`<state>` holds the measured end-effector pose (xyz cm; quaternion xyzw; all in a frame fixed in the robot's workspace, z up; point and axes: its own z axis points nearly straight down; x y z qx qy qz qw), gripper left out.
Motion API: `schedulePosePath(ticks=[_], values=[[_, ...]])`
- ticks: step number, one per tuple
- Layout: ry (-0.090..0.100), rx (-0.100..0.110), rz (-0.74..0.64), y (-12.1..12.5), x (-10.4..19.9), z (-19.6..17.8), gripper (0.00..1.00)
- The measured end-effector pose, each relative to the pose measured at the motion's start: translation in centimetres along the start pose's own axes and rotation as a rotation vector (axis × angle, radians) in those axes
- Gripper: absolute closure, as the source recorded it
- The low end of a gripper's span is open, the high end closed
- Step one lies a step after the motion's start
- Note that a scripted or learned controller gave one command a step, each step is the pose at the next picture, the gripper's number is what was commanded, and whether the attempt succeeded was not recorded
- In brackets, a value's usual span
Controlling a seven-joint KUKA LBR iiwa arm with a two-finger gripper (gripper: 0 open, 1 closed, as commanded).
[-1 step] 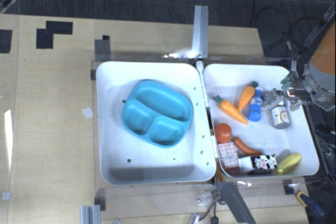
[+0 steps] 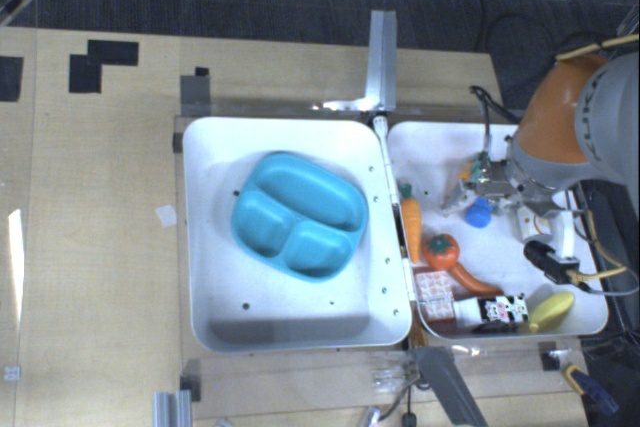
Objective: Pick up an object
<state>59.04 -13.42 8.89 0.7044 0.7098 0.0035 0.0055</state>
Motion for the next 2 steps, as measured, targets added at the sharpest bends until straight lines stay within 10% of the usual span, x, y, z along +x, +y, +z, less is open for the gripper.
schedulePosePath(ticks=[1,2], values=[[0.001,-0.004,-0.002,0.2,0.1,-1.1,1.00],[0.003,0.006,-0.085,-3.3,6.5,-13.1,1.00]])
